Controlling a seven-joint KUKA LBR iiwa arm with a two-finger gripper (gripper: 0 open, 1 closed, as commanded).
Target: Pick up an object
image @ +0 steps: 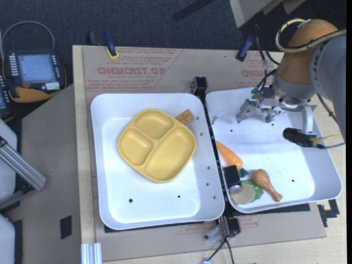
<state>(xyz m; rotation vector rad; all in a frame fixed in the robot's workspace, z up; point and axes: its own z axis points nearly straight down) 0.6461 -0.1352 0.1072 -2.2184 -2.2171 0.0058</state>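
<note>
The arm comes in from the right, and its gripper (pixel 258 110) hangs over the far part of the right bin (pixel 324 172), above bare white floor. Its jaws stand apart with nothing between them, ready for a grab.

The pickable things sit well away from it, bunched in the near left corner of that bin — an orange carrot (pixel 230 154) along the dividing wall, a small black block (pixel 231 176) just below it, a brown drumstick (pixel 266 183) beside that, and a greenish disc (pixel 247 194) tucked under both. My guess is they slid there together, which makes a clean grip awkward.

The left bin (pixel 104 164) holds a yellow divided plate (pixel 157 144), with a small tan block (pixel 185 116) touching its far edge.
</note>
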